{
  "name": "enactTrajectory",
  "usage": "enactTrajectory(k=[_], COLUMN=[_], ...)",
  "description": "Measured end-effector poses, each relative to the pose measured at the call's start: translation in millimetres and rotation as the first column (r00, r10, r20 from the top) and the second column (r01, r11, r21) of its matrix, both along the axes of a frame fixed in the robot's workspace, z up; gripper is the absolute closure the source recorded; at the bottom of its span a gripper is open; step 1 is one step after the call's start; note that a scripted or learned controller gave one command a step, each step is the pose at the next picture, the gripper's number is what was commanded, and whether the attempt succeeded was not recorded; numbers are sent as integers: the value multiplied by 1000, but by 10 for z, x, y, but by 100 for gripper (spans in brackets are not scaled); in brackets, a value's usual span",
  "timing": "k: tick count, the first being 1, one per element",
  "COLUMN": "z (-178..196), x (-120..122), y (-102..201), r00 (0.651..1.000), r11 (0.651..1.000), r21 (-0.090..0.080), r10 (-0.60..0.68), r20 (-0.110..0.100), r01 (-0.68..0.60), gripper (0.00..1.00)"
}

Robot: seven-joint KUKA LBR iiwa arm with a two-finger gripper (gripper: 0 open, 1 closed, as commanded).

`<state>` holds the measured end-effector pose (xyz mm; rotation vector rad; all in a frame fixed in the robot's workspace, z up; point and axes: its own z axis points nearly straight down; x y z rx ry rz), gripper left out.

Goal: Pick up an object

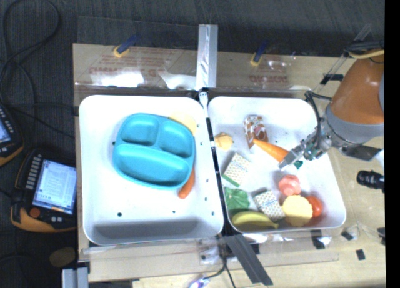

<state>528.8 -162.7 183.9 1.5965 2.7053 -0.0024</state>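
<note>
where the right bin (325, 155) holds the toys, orange carrot (270, 149) lying mid-bin, tip toward gripper (292, 161) hovering just beside it, finger state impossible to tell. below: pink toy (288, 184), yellow lemon (297, 209), banana (255, 220), green leaf (235, 198). blue divided plate (154, 149) upside down in left bin (100, 212).

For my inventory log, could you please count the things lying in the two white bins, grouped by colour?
Blue: 1, divided plate
Orange: 2, carrot, piece under the plate
Yellow: 3, banana, lemon-like fruit, piece behind the plate
Green: 1, leafy piece
Pink: 1
Red: 1
Checkered: 2
Brown-white: 1
Tan: 1
Total: 13
</note>
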Motion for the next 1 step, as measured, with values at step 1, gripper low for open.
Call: enactTrajectory(k=[1], z=[384], x=[363], y=[568], r00=[997], r11=[997], r21=[-1], r10=[-83], r20=[0], r01=[83], gripper=[100])
